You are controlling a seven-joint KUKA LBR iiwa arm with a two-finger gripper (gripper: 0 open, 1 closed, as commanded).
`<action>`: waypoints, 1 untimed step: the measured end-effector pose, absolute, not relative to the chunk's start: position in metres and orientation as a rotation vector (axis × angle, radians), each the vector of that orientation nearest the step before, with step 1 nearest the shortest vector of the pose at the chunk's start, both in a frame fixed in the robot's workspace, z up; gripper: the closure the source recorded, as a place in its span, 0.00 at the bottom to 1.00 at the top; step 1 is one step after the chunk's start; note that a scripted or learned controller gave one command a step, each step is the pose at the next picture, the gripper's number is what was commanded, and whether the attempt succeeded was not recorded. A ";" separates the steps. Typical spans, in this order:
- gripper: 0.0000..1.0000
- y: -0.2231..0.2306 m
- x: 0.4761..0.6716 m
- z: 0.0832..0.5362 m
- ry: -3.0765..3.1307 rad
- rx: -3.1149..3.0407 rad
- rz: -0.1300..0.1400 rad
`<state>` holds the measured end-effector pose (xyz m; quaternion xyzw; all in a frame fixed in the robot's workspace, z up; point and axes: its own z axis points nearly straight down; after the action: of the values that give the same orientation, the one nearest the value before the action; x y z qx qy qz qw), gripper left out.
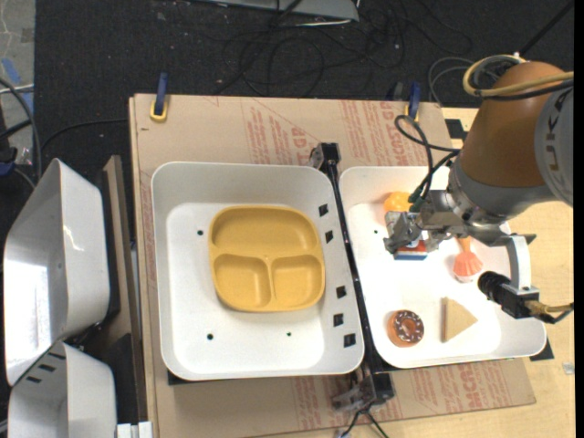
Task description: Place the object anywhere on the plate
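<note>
Plate, yellow with three compartments, sits near the middle of the left bin, nothing on it. Right bin touches the left one along its inner edge. In the right bin: gripper lowered over the upper-left area, above a small red and blue object; whether its pincer is open or closed cannot be told. Orange item just behind the gripper. Brown sprinkled donut near the front edge. Tan wedge beside the donut. Pink and orange piece lies right of the gripper. Arm enters from the right.
</note>
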<state>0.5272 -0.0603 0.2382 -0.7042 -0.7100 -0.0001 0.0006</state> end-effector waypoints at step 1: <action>1.00 -0.010 0.543 0.247 -2.232 -2.212 -0.004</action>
<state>0.5425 -0.0103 0.2469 -0.7040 -0.7102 -0.0012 -0.0002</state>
